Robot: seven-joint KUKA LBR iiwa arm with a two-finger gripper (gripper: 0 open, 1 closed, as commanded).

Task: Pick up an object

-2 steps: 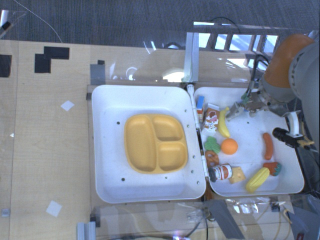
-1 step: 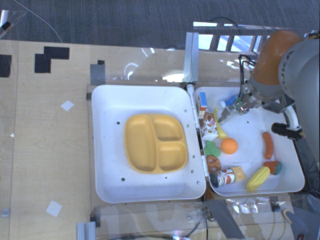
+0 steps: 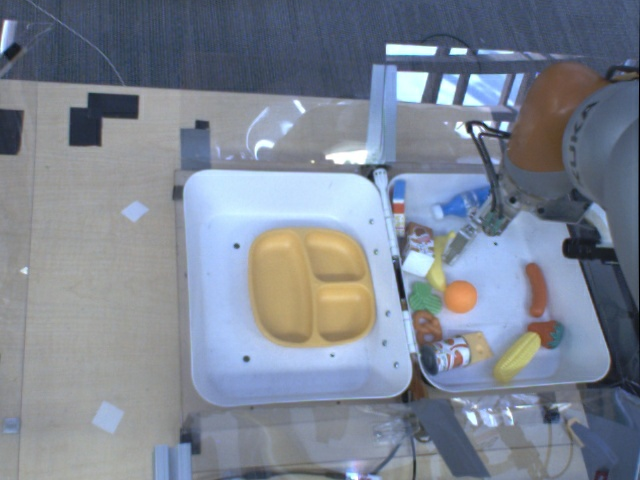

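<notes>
My gripper (image 3: 455, 248) reaches down and to the left into the right bin (image 3: 575, 268), its tip over the bin's left part. Just under the tip are a yellow piece (image 3: 439, 264) and a white block (image 3: 416, 264); nothing visibly hangs from the gripper. An orange ball (image 3: 460, 296) sits just below the tip, and a blue bottle (image 3: 456, 206) lies above it. Further right lie a red sausage (image 3: 538, 288) and a banana (image 3: 517, 355).
Along the right bin's left wall lie a brown can (image 3: 418, 238), a green toy (image 3: 425, 298), a pretzel (image 3: 427, 324) and a labelled can (image 3: 452, 353). The left bin (image 3: 215, 268) holds a yellow divided plate (image 3: 312, 286). The arm's orange band (image 3: 545, 118) hangs over the far right corner.
</notes>
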